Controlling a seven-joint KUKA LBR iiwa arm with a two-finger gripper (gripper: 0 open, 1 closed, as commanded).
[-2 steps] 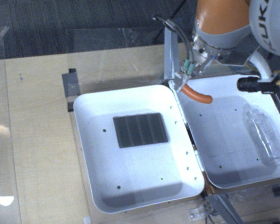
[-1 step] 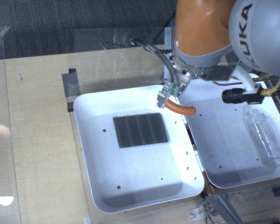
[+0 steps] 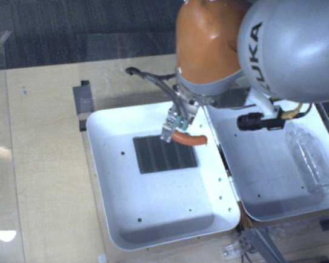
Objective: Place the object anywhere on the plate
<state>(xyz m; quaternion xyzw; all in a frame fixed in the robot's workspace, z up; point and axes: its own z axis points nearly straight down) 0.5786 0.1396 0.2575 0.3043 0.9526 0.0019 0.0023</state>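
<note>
I see the pincer point(image 3: 175, 131) gripping an orange sausage-shaped object point(image 3: 189, 139) over the dark ridged plate's point(image 3: 165, 153) 1 o'clock corner, left bin point(image 3: 165, 219).

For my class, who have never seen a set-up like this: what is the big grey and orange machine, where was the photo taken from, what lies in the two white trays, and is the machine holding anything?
The photo comes from one fixed camera above the bench, looking down at a slant. The large grey and orange shape is a robot arm reaching in from the right. At its end is a small gripper, the part that picks things up. An orange, sausage-shaped object sits right at its tip, above the left white bin. It appears to be held, though the fingers are too small to see clearly. Below it lies a dark rectangular plate, where the object should go. The right bin holds a clear plastic bottle lying on its side.
</note>
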